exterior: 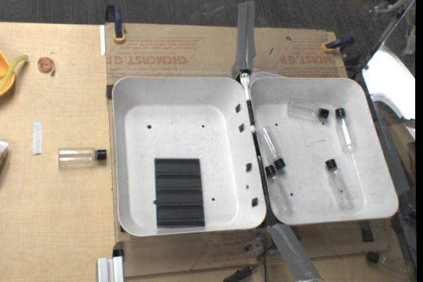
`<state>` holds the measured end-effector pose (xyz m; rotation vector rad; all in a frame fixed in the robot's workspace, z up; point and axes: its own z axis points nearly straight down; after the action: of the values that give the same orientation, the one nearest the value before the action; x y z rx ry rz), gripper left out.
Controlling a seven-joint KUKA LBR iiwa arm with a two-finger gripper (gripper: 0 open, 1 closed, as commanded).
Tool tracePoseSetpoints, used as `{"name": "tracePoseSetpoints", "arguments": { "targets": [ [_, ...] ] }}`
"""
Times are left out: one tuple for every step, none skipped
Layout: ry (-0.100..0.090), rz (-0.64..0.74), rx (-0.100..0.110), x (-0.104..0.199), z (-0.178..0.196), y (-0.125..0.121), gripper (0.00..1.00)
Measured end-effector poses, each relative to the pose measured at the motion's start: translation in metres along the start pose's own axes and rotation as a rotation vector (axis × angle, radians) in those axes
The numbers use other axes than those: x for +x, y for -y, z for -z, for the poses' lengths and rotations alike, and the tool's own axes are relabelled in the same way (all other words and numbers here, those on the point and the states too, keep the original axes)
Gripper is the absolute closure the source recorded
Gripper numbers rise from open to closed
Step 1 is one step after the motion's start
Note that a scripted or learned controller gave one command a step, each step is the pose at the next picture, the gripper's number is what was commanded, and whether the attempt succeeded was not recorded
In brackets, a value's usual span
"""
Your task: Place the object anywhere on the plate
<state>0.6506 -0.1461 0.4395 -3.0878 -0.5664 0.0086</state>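
Black ribbed plate [178,193] lying flat at 6 o'clock in the left bin [132,102], 5 clear black-capped vials [344,132] scattered in the right bin [370,208], 2 along its 9 o'clock wall, spare vial [78,156] on the counter [53,221] at 9 o'clock, gripper opening impossible to tell

One fixed camera looks down at a slant over both white bins [125,142] on the bench [53,208].
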Motion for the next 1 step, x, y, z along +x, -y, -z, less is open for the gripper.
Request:
{"name": "tracePoseSetpoints", "arguments": {
  "targets": [
    [-0.001, -0.143, -0.002, -0.0255, 0.0001, -0.0683, 0.00]
  ]
}}
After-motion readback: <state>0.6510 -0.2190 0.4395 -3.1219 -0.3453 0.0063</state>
